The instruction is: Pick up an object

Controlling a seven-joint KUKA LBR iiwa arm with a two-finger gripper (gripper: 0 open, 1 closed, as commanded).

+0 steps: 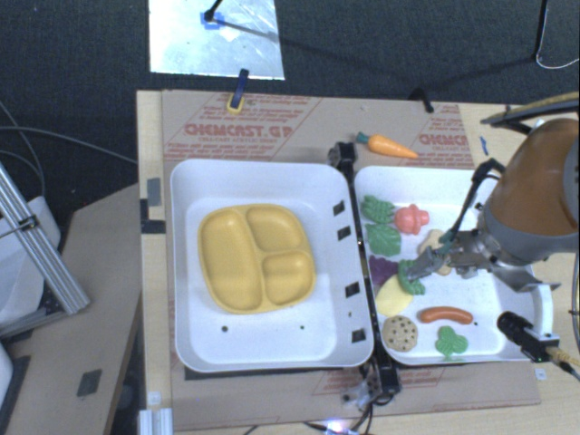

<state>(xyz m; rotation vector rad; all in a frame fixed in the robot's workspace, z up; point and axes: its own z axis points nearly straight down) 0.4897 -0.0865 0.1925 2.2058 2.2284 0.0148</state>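
Sausage (445, 315) lengthwise left-right, flat

The bench (272, 116) bears two white bins (263, 352), a carrot (388, 146) and a yellow-blue tool (238, 92).

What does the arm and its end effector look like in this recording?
The arm is bulky and rounded, with an orange band above a grey wrist section. A dark cable runs down beside it toward the end effector, a narrow metallic grey assembly ending in two slim fingers with greenish tips. No markings are legible.
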